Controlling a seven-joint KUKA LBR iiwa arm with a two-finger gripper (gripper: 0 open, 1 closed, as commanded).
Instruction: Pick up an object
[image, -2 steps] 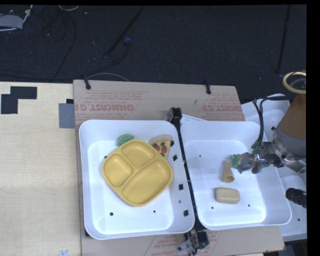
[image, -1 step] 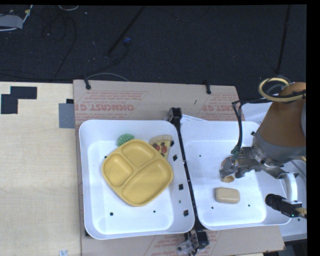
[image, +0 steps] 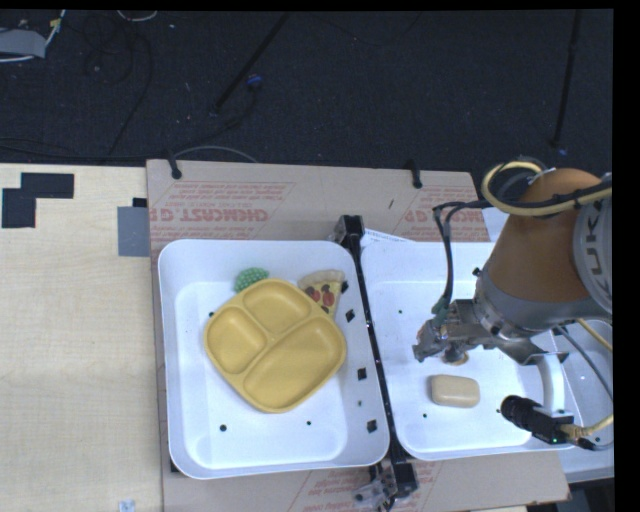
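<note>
— Two bins are sitting side by side on the counter; which one are you working over?

— I am hanging my jaws (image: 442, 343) over the right bin (image: 400, 420), just above and a little left of the tan bar (image: 454, 391) lying on its floor. I cannot tell whether my jaws are apart or together; nothing is showing between them.

— What are you worrying about?

— I am judging that if I am dropping straight down from here, I am landing beside the bar, nudging it away or closing on nothing. It is looking smooth and rounded, so it may be slipping out of a shallow pinch.

— And how is it looking?

— It is lying flat, a pale beige rounded block, apart from the walls. The yellow plate (image: 276, 343) is resting in the left bin (image: 190, 440).
</note>
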